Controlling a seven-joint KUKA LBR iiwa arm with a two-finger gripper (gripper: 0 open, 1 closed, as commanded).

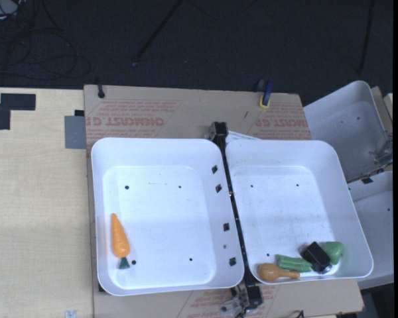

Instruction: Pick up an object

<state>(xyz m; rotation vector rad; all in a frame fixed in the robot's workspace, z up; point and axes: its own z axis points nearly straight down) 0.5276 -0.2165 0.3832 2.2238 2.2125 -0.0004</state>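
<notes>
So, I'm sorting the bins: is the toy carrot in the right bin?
No, the toy carrot lies in the left bin, near its left wall.

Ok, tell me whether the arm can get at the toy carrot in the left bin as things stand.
Probably yes. The carrot lies alone near the left wall of the left bin, nothing on or against it. That wall sits close, which could crowd the gripper.

Pale grey flat plates (348, 121) at right edge, tilted; whether the robot's own, cannot tell

Orange carrot (119, 237) lying lengthwise, left bin's (159, 152) left side, green tip nearest
</notes>
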